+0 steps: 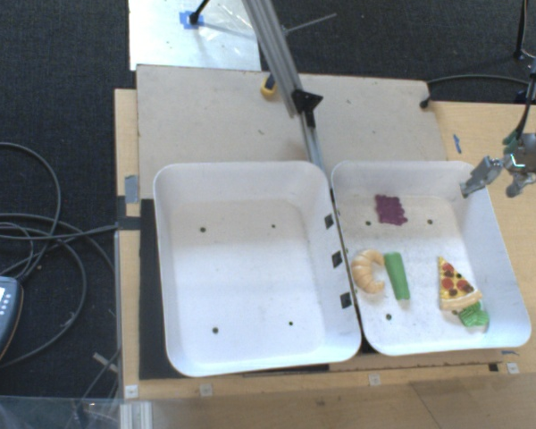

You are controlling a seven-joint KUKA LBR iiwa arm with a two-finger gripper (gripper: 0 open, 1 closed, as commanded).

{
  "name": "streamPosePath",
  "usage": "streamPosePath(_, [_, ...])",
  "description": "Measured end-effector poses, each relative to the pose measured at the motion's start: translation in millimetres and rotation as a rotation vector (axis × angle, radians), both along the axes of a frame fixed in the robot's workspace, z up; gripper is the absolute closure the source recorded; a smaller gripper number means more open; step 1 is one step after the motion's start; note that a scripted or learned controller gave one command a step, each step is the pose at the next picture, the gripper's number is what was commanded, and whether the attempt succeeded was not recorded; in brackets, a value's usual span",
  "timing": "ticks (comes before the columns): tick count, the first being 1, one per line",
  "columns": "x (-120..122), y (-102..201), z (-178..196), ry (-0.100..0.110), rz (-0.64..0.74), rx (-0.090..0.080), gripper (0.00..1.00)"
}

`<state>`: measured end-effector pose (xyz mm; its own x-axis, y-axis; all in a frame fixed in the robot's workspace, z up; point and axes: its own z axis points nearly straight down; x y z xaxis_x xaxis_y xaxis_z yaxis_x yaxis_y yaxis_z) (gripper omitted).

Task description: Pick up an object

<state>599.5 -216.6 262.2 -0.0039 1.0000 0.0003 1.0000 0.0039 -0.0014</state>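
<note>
Objects for picking, all in the right bin (505,266): purple lump (390,209) toward the far edge; croissant (369,271) and green cylinder (396,275) side by side near the dividing wall, touching or nearly so; pizza slice (454,285) with a green piece (473,316) at its tip, toward the near right corner. Left bin (174,239) alongside, white, shallow. Both on a tan tabletop (366,114).

Pincer (487,175) poised at the far right corner of the right bin, above its rim, carrying nothing; finger spread too small and blurred to judge.

Best approach, as a judgement: favour the purple lump, nearest and standing apart from the rest. Descend straight down, centred over it, fingers spread wider than the lump, closing only at the bin floor. Croissant and cylinder riskier, crowded together against the wall.
</note>
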Motion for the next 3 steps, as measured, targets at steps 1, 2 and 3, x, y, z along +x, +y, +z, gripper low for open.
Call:
streamPosePath(1, [1,0,2,-0.003,0.003,-0.001,0.00])
streamPosePath(2, [-2,5,-59,0.002,-0.001,0.001,0.00])
streamPosePath(3, [-6,14,-115,0.002,-0.002,0.001,0.00])
